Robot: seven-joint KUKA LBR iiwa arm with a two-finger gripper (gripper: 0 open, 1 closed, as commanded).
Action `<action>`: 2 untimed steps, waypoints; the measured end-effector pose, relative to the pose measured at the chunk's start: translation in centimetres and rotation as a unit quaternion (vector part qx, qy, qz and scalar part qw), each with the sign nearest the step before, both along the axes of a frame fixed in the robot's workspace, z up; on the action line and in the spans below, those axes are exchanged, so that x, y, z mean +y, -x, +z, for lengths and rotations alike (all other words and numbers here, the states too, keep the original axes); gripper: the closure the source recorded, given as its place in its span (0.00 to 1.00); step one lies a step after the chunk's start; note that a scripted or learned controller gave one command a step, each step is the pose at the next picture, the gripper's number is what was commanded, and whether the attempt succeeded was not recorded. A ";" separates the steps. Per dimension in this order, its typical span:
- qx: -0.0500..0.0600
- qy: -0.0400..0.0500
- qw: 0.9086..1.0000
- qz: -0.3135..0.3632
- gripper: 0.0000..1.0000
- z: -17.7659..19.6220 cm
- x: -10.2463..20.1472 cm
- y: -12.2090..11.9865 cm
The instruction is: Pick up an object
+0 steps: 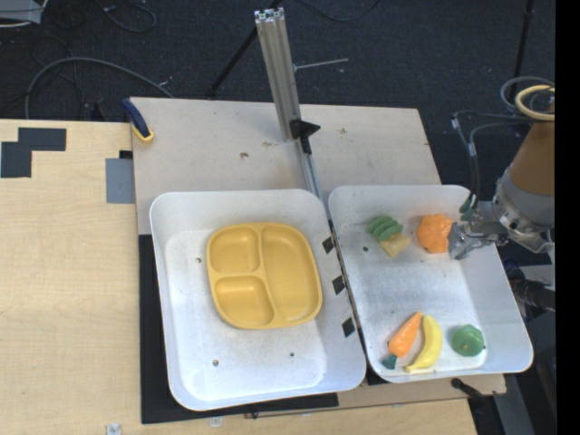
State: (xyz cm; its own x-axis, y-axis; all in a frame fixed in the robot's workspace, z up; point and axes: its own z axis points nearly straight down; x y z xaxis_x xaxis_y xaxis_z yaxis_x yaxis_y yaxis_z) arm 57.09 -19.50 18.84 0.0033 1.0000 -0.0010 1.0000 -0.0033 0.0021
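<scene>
In the right bin [426,288], an orange toy fruit [434,232] lies near the far wall, and a green and yellow toy [387,234] lies to its left. A toy carrot [404,335], a banana [426,344] and a green round fruit [468,340] lie near the front wall. My gripper [460,239] hangs at the bin's right side, just right of the orange fruit and close against it. Nothing shows between the fingers.
The left bin [181,333] holds a yellow divided plate [265,275]. A metal post [279,71] rises behind the bins. A light wooden table [63,270] lies to the left. The arm comes in from the right edge.
</scene>
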 end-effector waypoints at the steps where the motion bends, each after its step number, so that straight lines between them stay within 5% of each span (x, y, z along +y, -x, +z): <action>1: 0.000 0.000 1.000 0.002 1.00 4.5 -0.3 -0.6; 2: -0.001 0.000 1.000 0.003 1.00 9.8 -0.4 -0.7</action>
State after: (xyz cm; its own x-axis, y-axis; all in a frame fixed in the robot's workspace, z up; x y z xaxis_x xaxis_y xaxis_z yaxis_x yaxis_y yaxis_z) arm 57.80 -19.93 28.63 -0.0020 1.0000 -0.0015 1.0000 0.0020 0.0036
